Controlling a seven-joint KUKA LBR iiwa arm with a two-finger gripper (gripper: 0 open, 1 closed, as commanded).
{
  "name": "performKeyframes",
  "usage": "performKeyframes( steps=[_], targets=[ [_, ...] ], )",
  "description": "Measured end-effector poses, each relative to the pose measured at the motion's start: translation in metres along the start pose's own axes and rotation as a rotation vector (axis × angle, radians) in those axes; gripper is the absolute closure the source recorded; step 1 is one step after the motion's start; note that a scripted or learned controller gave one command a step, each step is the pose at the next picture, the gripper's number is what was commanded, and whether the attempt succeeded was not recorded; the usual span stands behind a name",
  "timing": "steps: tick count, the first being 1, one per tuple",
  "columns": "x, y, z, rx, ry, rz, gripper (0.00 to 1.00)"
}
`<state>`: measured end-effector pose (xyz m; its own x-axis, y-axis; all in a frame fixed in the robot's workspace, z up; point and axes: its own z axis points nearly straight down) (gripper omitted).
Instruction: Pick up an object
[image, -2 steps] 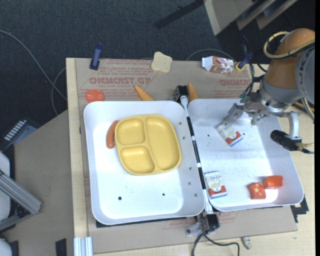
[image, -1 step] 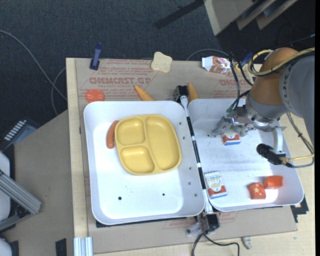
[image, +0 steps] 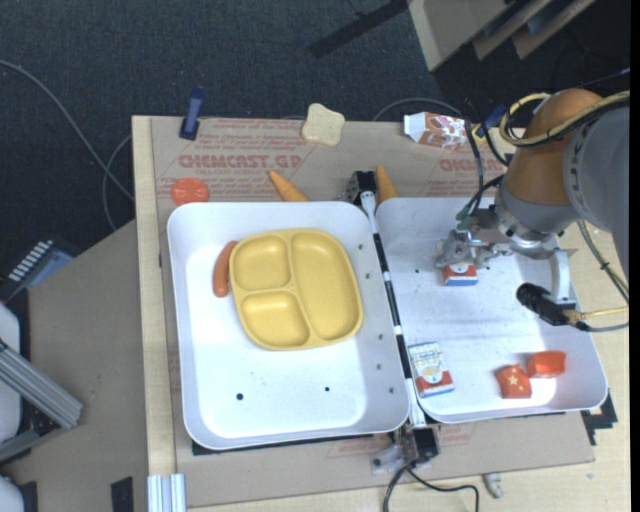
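Looking at the right bin (image: 570, 390), the gripper (image: 463, 256) is seen hanging low over its far-left part, right on top of a small red, white and blue box (image: 461, 275). Whether the box is pinched or merely touched can't be told from this angle; the wrist blocks too much.

Plenty could go sideways here. If the box is only nudged at one edge, it could be tipped or pushed along the slick bin floor instead of being caught, and a lift would come up with nothing. The bin's left wall and the black divider strip (image: 388, 290) are fairly near, so a skidding box could get wedged against them.

Other candidates are left well apart: a little carton (image: 431, 367) at the near-left of the same bin, plus two red blocks (image: 528, 373) near the right corner, so no crowding is expected. In the left bin (image: 190, 330) a yellow divided plate (image: 296, 287) and a sausage (image: 222, 269) beside it are out of the way. Loose cables (image: 600, 318) by the arm might also be snagged.
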<state>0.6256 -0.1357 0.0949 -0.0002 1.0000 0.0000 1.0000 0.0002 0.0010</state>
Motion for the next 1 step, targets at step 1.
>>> performKeyframes(
  steps=[1],
  targets=[
    [0.0759, 0.0116, -0.0912, -0.002, 0.001, -0.002, 1.00]
  ],
)
